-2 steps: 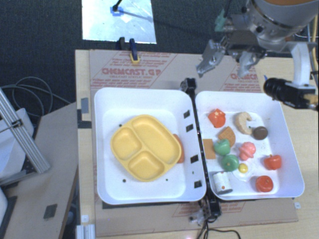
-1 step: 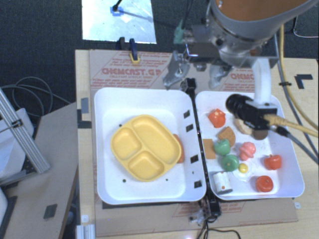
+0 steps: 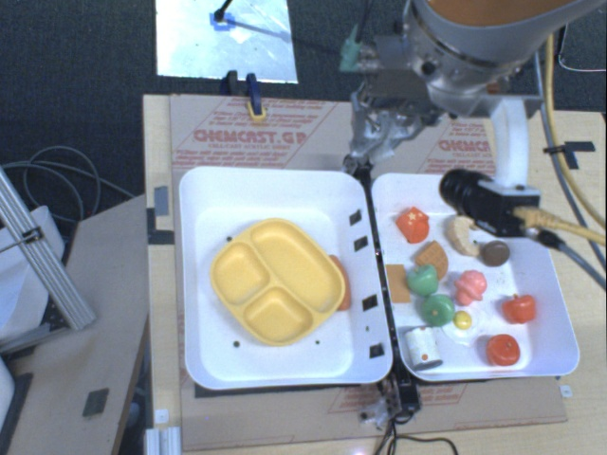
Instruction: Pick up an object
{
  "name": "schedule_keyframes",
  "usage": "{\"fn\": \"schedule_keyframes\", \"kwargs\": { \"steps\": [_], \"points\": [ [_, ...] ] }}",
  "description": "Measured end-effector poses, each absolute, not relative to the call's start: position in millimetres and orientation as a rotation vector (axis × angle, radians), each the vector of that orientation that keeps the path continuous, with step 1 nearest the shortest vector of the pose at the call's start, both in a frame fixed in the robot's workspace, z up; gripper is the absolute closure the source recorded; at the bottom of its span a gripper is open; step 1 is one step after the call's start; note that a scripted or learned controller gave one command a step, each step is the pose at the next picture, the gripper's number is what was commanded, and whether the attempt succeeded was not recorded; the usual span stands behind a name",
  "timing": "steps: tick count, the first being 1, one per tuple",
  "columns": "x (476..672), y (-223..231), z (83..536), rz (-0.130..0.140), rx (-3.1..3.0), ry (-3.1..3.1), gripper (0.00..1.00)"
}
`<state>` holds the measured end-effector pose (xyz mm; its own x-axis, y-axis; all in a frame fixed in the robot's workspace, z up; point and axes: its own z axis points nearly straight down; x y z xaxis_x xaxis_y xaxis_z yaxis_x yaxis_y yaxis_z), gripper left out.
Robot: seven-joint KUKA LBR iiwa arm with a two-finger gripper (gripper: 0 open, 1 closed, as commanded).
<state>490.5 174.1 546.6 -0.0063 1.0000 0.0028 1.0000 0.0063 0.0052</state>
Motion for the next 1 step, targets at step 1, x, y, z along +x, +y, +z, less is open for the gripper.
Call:
{"fn": "schedule_keyframes", "kwargs": {
  "steps": [1],
  "points": [
    [490.8, 173.9, 557.8, 0.012, 2.209, 2.230, 1.00]
  ]
}}
